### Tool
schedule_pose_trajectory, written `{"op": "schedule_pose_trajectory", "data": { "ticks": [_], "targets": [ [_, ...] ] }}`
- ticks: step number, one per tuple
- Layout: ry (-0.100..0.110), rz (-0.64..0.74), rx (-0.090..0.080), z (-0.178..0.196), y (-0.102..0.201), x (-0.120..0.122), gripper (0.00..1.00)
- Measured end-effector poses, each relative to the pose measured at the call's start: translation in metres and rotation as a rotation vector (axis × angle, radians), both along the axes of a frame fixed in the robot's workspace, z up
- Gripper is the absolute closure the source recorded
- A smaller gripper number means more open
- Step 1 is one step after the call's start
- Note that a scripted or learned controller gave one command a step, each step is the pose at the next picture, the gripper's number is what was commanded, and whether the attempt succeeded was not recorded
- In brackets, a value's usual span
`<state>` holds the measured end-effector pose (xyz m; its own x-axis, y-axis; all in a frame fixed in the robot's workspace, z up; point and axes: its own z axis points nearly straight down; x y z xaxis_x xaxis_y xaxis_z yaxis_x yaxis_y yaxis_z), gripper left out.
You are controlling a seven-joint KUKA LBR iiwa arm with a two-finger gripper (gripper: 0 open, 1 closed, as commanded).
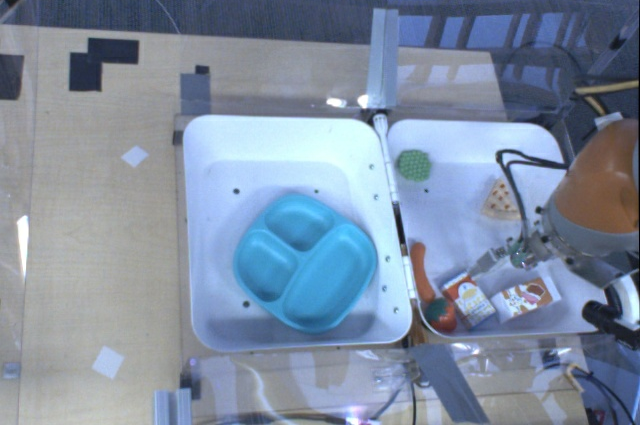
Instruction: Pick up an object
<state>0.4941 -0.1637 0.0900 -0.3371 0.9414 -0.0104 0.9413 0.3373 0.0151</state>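
From above, the bench carries two white bins side by side. The left bin (200, 213) holds a blue divided plate (305, 260), lying flat near its middle. The right bin (450, 138) holds the loose things any of which could serve the task. Taking the small carton (524, 299) at that bin's near edge as the landmark: a second small packet (470, 300) lies just beside it on the plate's side, an orange carrot-like piece (424, 275) lies beyond that packet against the bin's wall, with a reddish round thing (440, 314) at its near end. A green ball (413, 165) sits well away from the carton, toward the far corner, and a pale wedge like a pizza slice (499, 200) rests between ball and carton, nearer the arm.

The arm's orange band (605, 178) hangs over the bin, above and beside the carton, and the gripper (518, 256) sits low, just past the carton's far edge, close to the packet. Whether it is wide or narrow I cannot tell; nothing shows clearly between its tips.

My reading is that this is the approach or descent onto the carton-and-packet pair, with no grasp yet confirmed. The next move calls for centring over one item, since the two lie touching or nearly so.
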Motion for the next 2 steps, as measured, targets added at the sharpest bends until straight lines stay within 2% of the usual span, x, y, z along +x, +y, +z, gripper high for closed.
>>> {"op": "schedule_pose_trajectory", "data": {
  "ticks": [1, 2],
  "targets": [
    [-0.001, -0.124, 0.003, 0.000, 0.054, -0.002, 0.00],
    [0.002, -0.027, 0.002, 0.000, 0.074, 0.063, 0.00]
  ]
}}
